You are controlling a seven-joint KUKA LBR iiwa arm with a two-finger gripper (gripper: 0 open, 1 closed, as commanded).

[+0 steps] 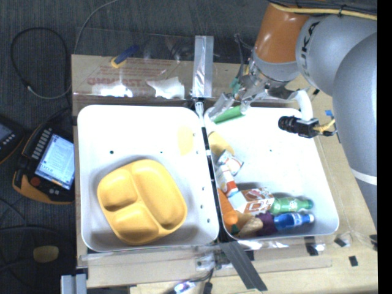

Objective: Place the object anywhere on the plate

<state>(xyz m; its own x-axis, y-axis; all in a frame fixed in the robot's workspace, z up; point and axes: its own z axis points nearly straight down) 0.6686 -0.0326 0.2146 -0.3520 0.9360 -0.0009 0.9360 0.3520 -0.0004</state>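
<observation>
While end effector (240, 100) hovers, plate (142, 200) sits in left bin (98, 121).

One fixed camera looks down at a slant on the counter (343, 176), far enough back to take in both bins: the left bin (92, 127) and right bin (306, 164) side by side. The arm (343, 48) enters from the right.

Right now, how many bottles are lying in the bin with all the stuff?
2: a green plastic bottle and a blue plastic bottle just below it, at the right white bin's near edge. Others may hide in the pile.
</observation>
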